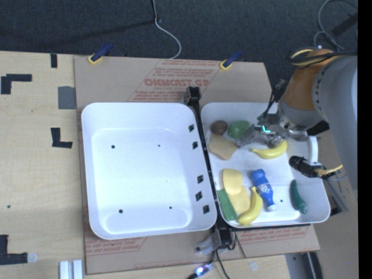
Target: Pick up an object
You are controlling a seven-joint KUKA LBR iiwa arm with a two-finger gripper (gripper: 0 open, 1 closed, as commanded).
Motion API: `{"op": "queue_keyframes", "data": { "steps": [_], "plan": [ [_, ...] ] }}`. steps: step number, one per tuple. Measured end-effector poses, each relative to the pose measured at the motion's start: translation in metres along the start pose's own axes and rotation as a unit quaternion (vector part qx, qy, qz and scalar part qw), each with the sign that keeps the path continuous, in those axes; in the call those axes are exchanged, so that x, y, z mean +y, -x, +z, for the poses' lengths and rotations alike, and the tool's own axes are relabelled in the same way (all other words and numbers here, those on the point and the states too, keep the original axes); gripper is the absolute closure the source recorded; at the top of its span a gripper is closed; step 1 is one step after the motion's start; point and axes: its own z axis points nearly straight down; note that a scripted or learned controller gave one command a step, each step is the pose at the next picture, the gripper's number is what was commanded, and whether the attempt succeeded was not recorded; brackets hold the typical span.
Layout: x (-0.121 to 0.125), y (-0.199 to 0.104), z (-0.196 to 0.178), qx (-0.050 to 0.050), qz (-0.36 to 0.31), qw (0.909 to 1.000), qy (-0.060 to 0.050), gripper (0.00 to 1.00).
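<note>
The arm reaches into the right bin [321, 214] from the right. Its gripper [258, 133] is low at the far side, between a green ball [238, 130] and a small banana [271, 151]. I cannot tell how it is set. A blue bottle [263, 188] lies nearer, beside a bigger banana [251, 209].

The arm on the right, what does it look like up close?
The arm is bulky, rounded and grey, with an orange band above the wrist. It narrows to a small dark metal gripper with a tiny teal light. Thin black cables run along the wrist, and yellowish ones loop near the top.
</note>
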Motion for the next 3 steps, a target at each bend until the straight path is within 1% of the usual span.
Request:
{"op": "queue_keyframes", "data": {
  "steps": [1,2,3],
  "plan": [
    [-0.023,0.04,0.0,0.0,0.001,1.0,0.0,0.0],
    [0.035,0.0,0.005,0.0,-0.007,0.9997,-0.022,0.0],
    [-0.02,0.006,0.0,0.0,0.001,1.0,-0.002,0.0]
  ]
}}
